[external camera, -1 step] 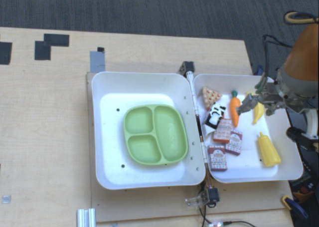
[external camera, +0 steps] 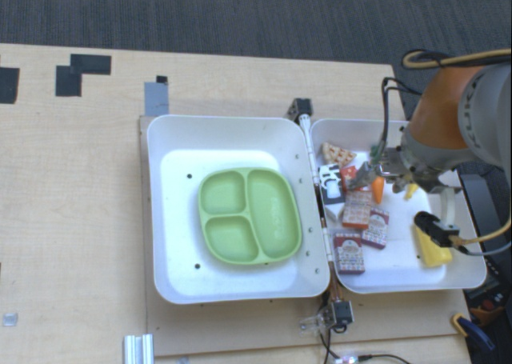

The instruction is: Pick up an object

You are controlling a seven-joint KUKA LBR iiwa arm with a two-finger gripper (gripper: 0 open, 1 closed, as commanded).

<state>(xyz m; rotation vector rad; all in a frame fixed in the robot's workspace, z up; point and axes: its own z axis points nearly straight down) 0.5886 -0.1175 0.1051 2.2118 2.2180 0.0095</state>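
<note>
The pale wooden counter (external camera: 72,194) carried two white bins: the left bin (external camera: 172,274) held a green divided plate (external camera: 249,216). In the right bin (external camera: 472,274) lay small red packets (external camera: 362,218), an orange carrot (external camera: 378,189) and a yellow banana (external camera: 433,249). The gripper (external camera: 376,169) hung just above the carrot and packets; whether it was grasping anything could not be told.

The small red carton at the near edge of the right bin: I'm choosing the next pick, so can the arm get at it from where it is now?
Probably yes. The small red carton lies flat with nothing on top, and the claw hangs over the same right white bin.
</note>
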